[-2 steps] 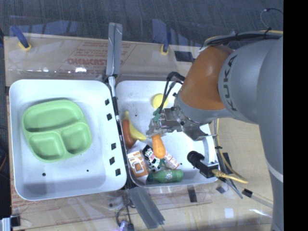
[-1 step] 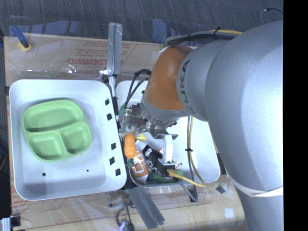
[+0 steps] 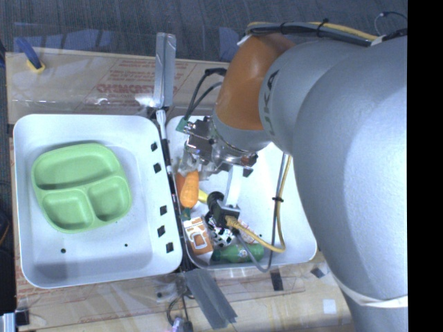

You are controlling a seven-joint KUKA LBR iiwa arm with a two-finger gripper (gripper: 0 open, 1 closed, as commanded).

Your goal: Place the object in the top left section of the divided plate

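A green divided plate lies in the left white bin, with one long section at the back and two smaller ones in front; all three hold nothing. My gripper hangs over the left side of the right bin, close to the wall between the bins. An orange carrot-shaped object sits directly below the gripper, its upper end touching or tucked under it. Whether the gripper holds it is hidden by the wrist.
In the near corner of the right bin lie an orange-and-white box, a small black-and-white object, a green object and a yellow piece. The large grey arm covers the right bin's far and right parts.
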